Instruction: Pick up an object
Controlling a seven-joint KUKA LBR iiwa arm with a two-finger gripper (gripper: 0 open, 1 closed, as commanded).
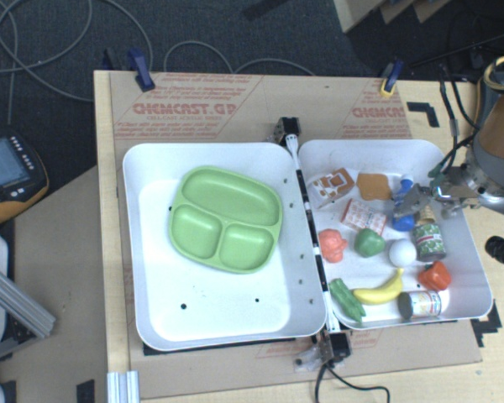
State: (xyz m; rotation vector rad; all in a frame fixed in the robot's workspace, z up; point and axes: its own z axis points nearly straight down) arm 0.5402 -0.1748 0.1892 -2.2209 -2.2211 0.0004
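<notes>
Stage: early; judged from the layout, no object is lifted yet.
Claw (428, 193): at the right of the frame, low over the upper right part of the right bin (462, 309); the view does not resolve whether it is apart or together, so I cannot tell.
Held item: none seen in the claw.
Candidate objects: all lie in the right bin. A blue item (403, 222) sits just beside the claw, a small jar (429, 242) just below it, a white ball (401, 253) and green lump (370, 243) nearer the middle.
Lower right: banana (380, 290), bottle on its side (420, 304), red piece (436, 275).
Left bin (151, 309): carries a green divided plate (226, 218), well apart from the claw.
Remaining: close on one item, raise it clear of the bin.
Risk, as judged: items crowd together, so neighbours may get nudged.
</notes>
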